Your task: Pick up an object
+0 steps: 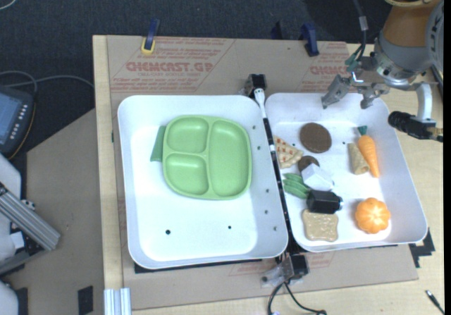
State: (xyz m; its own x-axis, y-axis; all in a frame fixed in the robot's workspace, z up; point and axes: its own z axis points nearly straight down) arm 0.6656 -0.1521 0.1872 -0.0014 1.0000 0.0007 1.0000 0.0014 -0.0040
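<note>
My gripper [350, 95] hangs open over the far edge of the right bin [412, 197], its two fingers spread with nothing between them. Below it in that bin lie a round brown patty [315, 137], a carrot [368, 154] beside a beige roll [357, 159], an orange [371, 215], a slice of toast [320, 226], a black block [323, 201], a green pod [296, 185], a pizza slice [285, 152] and a small white and brown piece [313, 171]. The patty is nearest the fingers, a little toward the front and left.
The left bin [141, 222] holds a green divided plate [208, 157]. Blue and yellow clamps [149, 36] sit at the board's far edge. The arm's grey wrist and orange band [412, 17] stand over the right bin's far right corner.
</note>
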